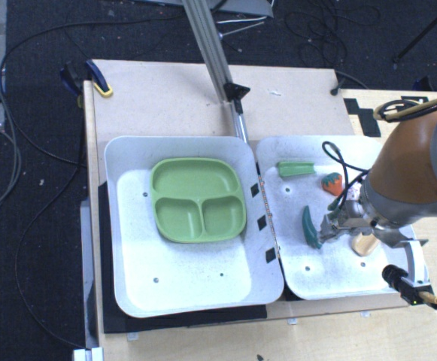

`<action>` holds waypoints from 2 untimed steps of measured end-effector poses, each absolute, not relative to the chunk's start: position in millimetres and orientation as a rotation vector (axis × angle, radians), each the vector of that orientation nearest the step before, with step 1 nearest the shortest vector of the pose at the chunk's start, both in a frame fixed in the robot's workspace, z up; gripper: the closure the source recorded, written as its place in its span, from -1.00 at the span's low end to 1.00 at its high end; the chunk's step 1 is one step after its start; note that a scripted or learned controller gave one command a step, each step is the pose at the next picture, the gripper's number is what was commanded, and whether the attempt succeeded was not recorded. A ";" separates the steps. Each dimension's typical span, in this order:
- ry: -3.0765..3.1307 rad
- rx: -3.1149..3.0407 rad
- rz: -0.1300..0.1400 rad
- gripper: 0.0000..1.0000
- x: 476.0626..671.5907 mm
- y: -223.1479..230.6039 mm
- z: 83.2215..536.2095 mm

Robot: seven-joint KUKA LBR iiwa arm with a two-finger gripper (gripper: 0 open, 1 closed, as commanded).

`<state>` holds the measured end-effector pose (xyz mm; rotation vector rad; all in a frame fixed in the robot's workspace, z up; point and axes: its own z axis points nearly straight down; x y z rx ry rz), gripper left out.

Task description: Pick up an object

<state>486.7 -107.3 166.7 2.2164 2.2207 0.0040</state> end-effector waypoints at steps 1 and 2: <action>2.221 2.215 0.004 1.00 488.1 -107.4 214.9; 2.230 2.213 0.003 1.00 498.3 -56.6 222.0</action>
